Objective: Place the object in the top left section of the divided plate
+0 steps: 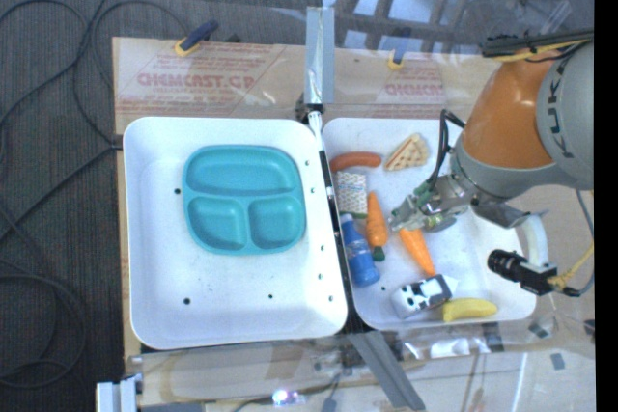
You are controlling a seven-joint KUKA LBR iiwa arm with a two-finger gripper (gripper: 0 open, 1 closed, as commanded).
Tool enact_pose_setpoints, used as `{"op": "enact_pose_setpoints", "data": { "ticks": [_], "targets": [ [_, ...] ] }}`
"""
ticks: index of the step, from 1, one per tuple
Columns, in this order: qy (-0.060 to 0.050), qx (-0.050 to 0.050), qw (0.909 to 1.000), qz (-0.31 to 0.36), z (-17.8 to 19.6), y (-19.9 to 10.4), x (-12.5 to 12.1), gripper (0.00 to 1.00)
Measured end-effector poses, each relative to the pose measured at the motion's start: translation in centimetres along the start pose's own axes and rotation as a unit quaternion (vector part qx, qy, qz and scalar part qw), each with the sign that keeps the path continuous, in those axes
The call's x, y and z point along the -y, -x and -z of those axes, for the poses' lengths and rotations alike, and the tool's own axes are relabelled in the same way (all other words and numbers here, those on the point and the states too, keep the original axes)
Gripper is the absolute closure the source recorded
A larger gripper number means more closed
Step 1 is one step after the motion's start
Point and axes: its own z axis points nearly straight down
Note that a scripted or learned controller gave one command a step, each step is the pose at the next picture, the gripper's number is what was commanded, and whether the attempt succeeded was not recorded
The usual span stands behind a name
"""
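A teal divided plate (193, 171) lies in the left bin (164, 304), with one wide section at the far side and two smaller ones nearer me. My gripper (422, 212) hangs low over the middle of the right bin (488, 236), far to the right of the plate. It sits between two orange carrots, one (376, 219) to its left and one (418, 251) just below it. I see nothing clearly held in it.
The right bin also holds a red sausage (355, 160), a sandwich wedge (408, 151), a speckled jar (351, 188), a blue bottle (359, 256), a black-and-white cow toy (422, 295) and a banana (469, 309). A raised divider (328, 207) separates the bins.
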Motion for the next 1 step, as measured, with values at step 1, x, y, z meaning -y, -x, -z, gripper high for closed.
{"op": "enact_pose_setpoints", "data": {
  "ticks": [1],
  "targets": [
    [0.000, 0.000, 1.0000, -0.002, 0.85, 0.22, 0.02, 1.00]
  ]
}}
